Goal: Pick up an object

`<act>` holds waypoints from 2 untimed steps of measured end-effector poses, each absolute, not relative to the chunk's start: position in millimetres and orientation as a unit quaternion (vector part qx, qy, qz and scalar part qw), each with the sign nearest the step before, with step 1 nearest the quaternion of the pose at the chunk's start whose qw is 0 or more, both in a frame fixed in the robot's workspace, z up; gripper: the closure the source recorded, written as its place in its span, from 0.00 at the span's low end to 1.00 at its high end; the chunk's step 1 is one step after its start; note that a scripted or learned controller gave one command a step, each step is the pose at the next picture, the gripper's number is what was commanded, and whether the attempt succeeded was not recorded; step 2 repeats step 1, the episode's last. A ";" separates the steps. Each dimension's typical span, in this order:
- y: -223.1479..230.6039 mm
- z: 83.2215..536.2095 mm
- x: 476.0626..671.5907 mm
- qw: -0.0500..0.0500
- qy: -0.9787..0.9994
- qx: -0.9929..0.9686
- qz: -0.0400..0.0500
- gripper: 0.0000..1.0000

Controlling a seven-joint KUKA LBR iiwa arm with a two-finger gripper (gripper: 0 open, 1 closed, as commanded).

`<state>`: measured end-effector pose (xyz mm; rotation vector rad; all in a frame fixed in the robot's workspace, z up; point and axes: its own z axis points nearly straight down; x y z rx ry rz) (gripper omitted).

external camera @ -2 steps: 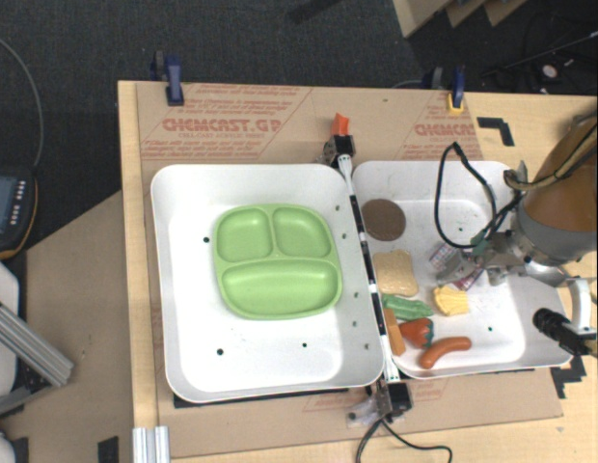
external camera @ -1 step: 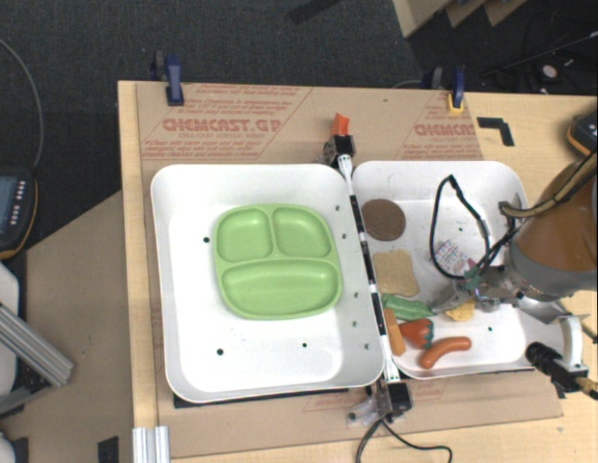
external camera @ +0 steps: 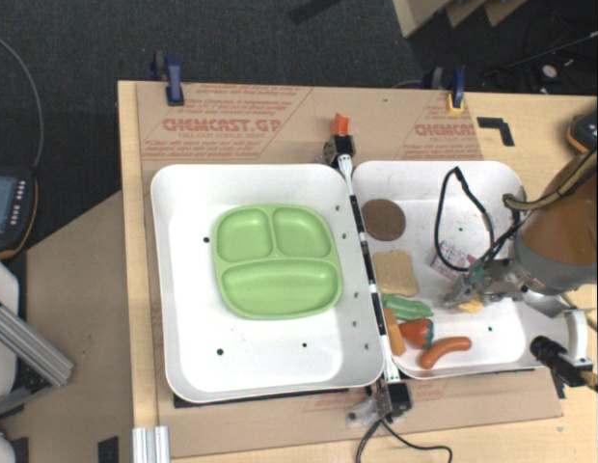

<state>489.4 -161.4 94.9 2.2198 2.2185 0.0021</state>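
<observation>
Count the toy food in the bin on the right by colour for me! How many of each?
Brown: 1, the round patty
Tan: 1, the bread slice
Green: 1, the leafy piece
Red-orange: 2, the small chunky piece and the sausage
Total: 5
A small yellowish thing lies by the pincer; I cannot tell what it is.

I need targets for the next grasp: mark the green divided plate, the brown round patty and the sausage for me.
green divided plate (external camera: pixel 277 261): camera view, on the ridge above its large lower compartment.
brown round patty (external camera: pixel 384 219): camera view, centre of its top face.
sausage (external camera: pixel 445 352): camera view, middle of its length.
</observation>
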 end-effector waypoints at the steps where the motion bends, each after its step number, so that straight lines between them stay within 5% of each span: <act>1: -76.5 190.6 545.9 0.005 0.711 0.703 0.004 1.00; 2: -76.5 190.6 545.9 0.005 0.711 0.703 0.004 1.00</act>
